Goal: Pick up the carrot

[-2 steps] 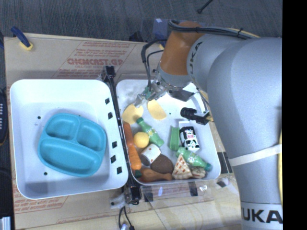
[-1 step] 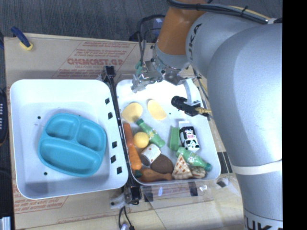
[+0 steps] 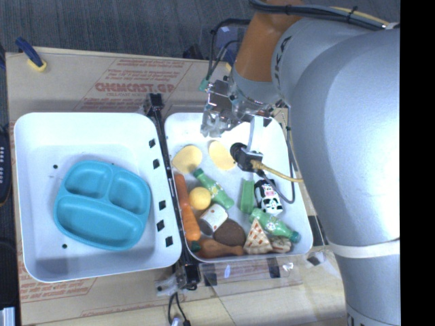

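Long orange plastic carrot lies along right bin's left wall, near end. Gripper hovers far end, carrying nothing; finger state can't tell. Risk: wall and yellow lemon crowd the grasp.

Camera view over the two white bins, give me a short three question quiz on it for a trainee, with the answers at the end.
1. True or false: the long orange toy carrot lies in the same shallow white bin as the arm's two-finger hand.
2. Multiple choice: the carrot lies along which side of its bin? A, the wall nearest the other bin. B, the wall farthest from the other bin. C, the middle.
3. Fill in: the blue compartment tray sits in the ___ bin of this view.

Key
1. True. The hand hangs over that bin's far end, apart from the carrot.
2. A.
3. Left.
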Action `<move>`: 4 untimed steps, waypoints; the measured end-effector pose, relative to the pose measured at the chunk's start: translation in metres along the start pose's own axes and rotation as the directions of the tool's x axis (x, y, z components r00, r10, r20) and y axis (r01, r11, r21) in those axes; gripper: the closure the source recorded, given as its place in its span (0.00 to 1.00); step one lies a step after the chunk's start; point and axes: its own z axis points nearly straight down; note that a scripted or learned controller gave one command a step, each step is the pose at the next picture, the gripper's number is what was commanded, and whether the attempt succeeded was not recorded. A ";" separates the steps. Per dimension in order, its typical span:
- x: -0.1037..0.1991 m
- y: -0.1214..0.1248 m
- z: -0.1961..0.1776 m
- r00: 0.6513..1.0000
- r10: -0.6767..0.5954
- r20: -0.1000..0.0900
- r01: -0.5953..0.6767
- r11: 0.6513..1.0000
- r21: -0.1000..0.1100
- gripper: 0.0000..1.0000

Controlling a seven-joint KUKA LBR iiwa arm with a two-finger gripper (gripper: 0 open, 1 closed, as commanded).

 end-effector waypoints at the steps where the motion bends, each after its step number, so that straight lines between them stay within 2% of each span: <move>1: 0.001 0.000 0.000 1.000 -0.001 -0.001 0.001 1.000 0.001 0.00; 2: -0.034 0.034 0.053 0.992 0.130 0.003 -0.130 0.992 0.003 0.00; 3: -0.030 0.016 0.128 1.000 0.009 -0.003 -0.009 1.000 0.011 0.00; 4: -0.046 -0.015 0.125 0.978 -0.208 -0.003 0.208 0.978 0.007 0.00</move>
